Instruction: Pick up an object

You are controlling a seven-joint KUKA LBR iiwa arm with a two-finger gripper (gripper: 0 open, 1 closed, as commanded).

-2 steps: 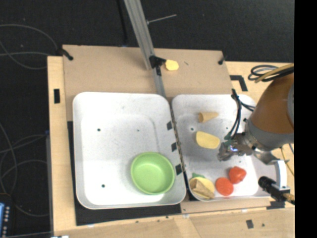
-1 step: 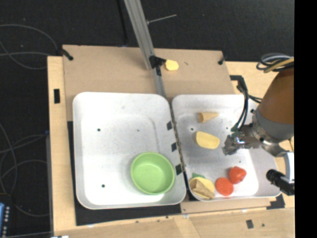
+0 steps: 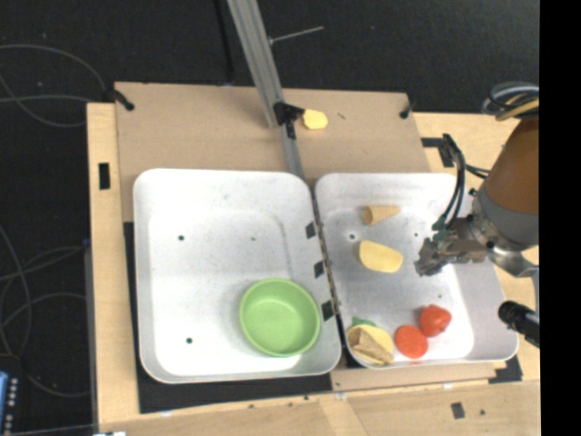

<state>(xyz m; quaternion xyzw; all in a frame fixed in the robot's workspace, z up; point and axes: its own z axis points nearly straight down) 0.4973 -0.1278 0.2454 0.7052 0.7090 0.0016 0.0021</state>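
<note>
While the gripper [image 3: 428, 262] hovers low over the right bin [image 3: 340, 198], how its fingers stand cannot be told. Just left of it lies a yellow oval piece [image 3: 380, 256], long axis running left-right, tilted slightly down toward the right, near the bin's middle.

bowl [image 3: 280, 317] in left bin [image 3: 182, 207]

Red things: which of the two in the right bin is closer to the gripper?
The upper red one, nearer the bin's right edge, is closer to the gripper. The other red one sits lower, beside the tan object in the bin's bottom corner.
</note>
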